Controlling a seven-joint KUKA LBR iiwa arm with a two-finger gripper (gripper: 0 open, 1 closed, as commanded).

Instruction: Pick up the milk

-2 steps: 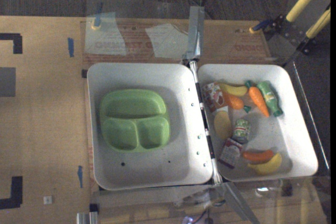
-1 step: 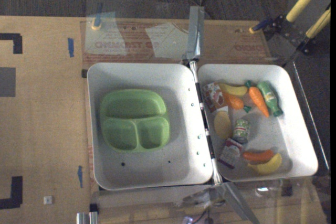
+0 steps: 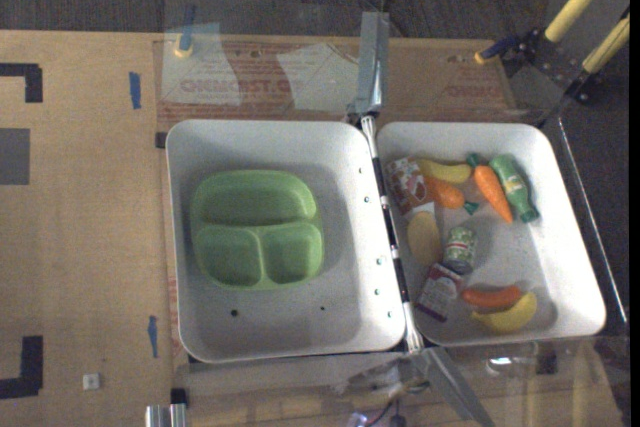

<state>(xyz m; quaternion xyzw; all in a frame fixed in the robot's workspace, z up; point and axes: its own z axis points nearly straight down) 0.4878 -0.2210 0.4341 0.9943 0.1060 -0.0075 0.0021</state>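
a: why is the left shallow white plastic bin (image 3: 190, 215) so bare?

b: it holds the green three-compartment plastic tray (image 3: 258, 227), lying flat, nothing on it; likely a drop-off spot.

a: and the right shallow white bin (image 3: 575, 245)?

b: toy food, loosely heaped: a yellow chip (image 3: 424, 237), an orange carrot (image 3: 491, 192), a green bottle (image 3: 514, 187), a yellow banana (image 3: 512, 314). my guess for the milk is the small maroon-and-white carton (image 3: 438, 292) near the divider, front.

a: the gripper?

b: i cannot tell its state from here.
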